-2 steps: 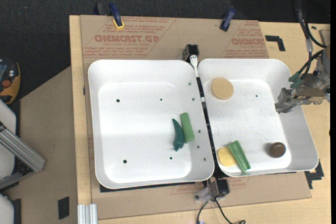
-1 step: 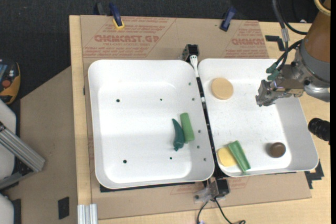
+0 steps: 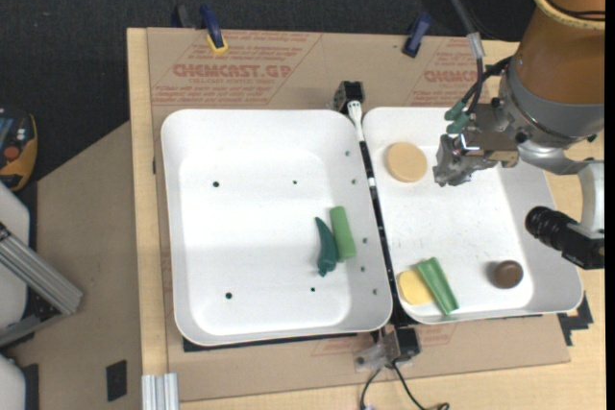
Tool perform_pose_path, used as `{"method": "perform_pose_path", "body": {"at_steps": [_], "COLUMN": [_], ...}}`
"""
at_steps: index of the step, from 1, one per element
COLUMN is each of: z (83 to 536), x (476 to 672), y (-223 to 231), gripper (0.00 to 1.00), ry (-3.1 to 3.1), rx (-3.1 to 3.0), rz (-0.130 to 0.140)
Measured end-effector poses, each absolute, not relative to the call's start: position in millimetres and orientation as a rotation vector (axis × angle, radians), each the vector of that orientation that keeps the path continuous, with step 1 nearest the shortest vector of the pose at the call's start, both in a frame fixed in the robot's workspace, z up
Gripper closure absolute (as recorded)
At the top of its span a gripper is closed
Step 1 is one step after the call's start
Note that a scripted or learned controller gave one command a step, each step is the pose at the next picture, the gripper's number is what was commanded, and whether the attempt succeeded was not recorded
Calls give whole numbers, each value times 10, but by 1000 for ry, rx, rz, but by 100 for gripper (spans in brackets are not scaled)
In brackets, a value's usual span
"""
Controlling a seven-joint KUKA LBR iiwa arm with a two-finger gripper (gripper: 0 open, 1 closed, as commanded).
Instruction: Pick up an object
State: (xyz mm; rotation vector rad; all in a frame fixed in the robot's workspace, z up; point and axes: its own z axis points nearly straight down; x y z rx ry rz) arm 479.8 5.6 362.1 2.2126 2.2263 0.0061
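Robot arm (image 3: 567,34): broad rounded orange band above a grey cylindrical wrist section, dark cable running along its upper left side, small teal-green fittings beside the wrist, ending in a compact metallic grey gripper (image 3: 452,170) of blocky shape with dark recesses and bright edges.

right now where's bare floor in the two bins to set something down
Most of the left bin is bare: its whole back and left side, away from the green pieces near its right wall. In the right bin, the middle patch between the tan disc, yellow-and-green pair and brown ball is free. The gripper crowds its back.
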Motion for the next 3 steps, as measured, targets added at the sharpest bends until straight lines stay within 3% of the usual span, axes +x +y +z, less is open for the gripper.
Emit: {"method": "perform_pose_path", "body": {"at_steps": [2, 3], "z": [4052, 4865], "x": [4795, 4915], "y": [1064, 1634], "gripper": [100, 100], "ry": [2224, 2225], "rx": [2216, 2211], "rz": [6, 17]}}
